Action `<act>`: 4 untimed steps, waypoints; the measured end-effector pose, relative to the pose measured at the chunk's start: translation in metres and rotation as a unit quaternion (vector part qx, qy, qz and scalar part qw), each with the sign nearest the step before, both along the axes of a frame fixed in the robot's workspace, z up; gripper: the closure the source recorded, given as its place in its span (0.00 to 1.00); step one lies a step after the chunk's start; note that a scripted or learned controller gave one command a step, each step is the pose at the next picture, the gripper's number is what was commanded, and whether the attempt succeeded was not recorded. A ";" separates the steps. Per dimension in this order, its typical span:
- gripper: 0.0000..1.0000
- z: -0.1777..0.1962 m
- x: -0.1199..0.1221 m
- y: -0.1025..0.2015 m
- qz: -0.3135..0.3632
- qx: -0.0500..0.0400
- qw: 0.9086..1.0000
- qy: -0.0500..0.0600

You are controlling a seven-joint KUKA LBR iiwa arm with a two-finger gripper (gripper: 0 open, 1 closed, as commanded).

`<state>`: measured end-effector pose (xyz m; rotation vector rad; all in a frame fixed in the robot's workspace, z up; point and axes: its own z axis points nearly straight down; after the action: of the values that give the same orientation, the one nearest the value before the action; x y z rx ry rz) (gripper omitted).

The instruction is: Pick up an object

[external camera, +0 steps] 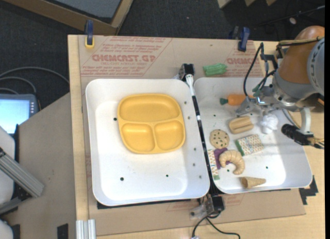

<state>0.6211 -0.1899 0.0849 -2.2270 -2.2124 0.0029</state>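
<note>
My gripper [256, 113] hangs over the back of the right bin [289, 171], open, with nothing between its fingers. A tan bread roll [241, 125] lies just below and to the left of it. An orange carrot [235, 99] lies close to its left side. A white crumpled thing [268, 123] sits under its right finger. Farther forward lie a chocolate-chip cookie [219, 139], a patterned packet [250, 144], a croissant [234, 160] beside a small purple piece [216, 158], and an ice-cream cone [252, 182].
The left bin [103, 166] holds a yellow divided plate [151, 122]. A green object [214, 69] lies on the bench behind the right bin, outside it. Blue clamps [89, 33] grip the bench's back edge.
</note>
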 end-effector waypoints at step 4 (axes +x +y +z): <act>0.00 0.000 -0.030 0.021 0.006 -0.001 1.000 -0.004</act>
<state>0.5916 -0.1687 0.0850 -2.2193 -2.2298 -0.0051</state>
